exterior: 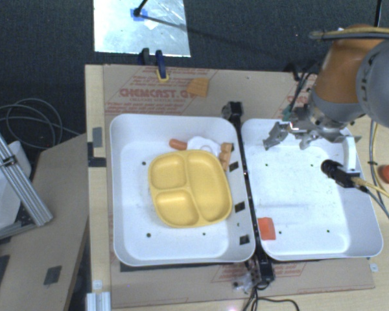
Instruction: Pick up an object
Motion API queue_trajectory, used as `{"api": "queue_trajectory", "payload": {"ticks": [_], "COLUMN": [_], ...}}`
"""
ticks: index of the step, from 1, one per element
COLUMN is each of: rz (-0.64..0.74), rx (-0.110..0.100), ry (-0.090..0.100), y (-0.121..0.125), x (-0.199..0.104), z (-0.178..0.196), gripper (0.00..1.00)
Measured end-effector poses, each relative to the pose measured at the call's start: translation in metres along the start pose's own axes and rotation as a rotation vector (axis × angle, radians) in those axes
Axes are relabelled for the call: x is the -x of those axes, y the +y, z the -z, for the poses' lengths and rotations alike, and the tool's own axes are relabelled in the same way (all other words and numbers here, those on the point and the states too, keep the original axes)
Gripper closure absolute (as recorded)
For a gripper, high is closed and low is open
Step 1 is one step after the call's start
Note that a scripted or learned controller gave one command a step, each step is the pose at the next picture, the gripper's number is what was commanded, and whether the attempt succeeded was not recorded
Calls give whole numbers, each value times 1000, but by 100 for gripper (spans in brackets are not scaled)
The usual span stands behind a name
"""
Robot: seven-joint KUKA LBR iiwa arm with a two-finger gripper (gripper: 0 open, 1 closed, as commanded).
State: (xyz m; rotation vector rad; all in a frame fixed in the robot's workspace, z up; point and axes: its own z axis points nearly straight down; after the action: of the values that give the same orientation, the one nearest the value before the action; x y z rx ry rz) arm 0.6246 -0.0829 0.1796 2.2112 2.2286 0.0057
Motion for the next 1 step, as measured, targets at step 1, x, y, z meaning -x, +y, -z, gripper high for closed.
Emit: {"api": "queue_trajectory", "payload": {"ticks": [1], "rz": [-18], "rx": [6], "ry": [-10], "y": [-62], "x": [106], "z": [98], "gripper": [0]}}
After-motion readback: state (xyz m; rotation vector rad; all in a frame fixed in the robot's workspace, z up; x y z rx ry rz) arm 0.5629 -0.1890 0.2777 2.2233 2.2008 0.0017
